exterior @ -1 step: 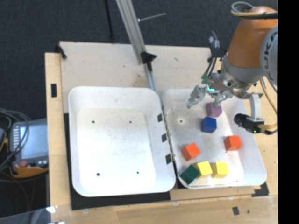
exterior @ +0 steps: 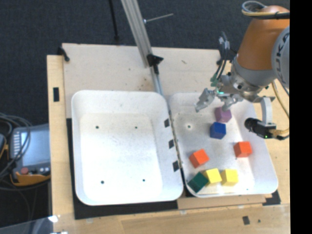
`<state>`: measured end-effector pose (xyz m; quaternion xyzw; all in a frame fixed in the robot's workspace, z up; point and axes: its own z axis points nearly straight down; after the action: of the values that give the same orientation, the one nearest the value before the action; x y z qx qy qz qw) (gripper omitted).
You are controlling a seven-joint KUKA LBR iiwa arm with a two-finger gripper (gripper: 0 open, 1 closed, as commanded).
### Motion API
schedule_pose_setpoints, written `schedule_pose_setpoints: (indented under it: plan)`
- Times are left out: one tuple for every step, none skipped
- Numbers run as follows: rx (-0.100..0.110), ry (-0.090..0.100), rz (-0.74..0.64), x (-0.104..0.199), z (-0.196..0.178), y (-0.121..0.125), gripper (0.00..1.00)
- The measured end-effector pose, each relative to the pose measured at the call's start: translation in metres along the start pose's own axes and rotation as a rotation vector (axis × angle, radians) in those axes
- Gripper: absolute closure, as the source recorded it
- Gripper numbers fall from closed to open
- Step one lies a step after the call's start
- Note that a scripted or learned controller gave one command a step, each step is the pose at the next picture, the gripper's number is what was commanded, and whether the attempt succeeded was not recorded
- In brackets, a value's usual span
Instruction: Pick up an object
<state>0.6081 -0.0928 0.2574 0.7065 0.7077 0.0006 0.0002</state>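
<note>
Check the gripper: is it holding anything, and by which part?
Nothing is held. The gripper hangs open over the right bin, with the purple block resting just below, not between its fingers.

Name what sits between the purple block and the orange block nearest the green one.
The blue block lies between the purple block and that orange block, seen in the camera view.

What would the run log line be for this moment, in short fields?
tool: above right white bin near small purple block | held: nothing seen | blue cube: loose in bin | pick: not done
</note>
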Motion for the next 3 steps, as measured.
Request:
schedule_pose_setpoints:
  plan:
    - [0.006,-0.003,0.003,-0.009,0.06,0.002,0.0]
    - [0.005,-0.003,0.004,-0.012,0.103,0.004,0.0]
    - [0.006,-0.002,0.004,-0.013,0.155,0.003,0.0]
